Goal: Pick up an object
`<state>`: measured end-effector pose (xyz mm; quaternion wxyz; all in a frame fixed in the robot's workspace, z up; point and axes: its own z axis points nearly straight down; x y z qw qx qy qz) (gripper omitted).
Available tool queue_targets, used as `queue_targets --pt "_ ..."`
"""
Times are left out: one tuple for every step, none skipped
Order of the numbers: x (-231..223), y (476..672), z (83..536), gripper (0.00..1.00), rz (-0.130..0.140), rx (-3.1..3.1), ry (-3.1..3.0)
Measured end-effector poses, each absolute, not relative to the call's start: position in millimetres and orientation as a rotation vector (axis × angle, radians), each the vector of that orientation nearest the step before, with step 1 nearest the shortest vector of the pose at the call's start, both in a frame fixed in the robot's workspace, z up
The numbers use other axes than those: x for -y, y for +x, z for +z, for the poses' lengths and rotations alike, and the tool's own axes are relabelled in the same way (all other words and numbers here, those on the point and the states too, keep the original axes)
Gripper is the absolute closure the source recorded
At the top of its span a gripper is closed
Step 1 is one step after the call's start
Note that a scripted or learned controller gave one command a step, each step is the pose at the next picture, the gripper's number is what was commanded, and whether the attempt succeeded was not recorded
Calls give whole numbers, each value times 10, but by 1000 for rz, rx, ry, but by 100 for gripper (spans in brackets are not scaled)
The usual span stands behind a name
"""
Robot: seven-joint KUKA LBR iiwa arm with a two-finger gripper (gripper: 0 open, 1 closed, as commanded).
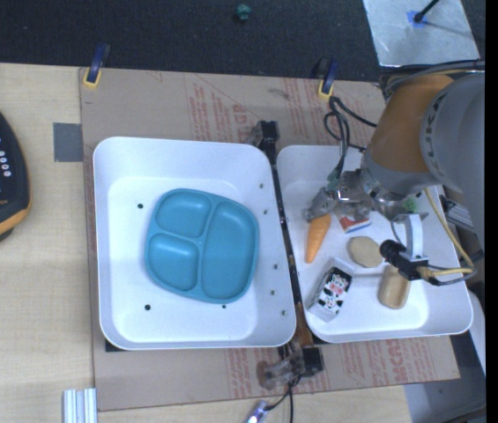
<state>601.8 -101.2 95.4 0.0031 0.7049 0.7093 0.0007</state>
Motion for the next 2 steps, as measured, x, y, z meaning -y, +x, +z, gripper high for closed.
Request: queue_targets --pt "1036 6019 1062 100 -2 -2223 2208" --pt "383 5872 1921 100 -2 -2228 2218"
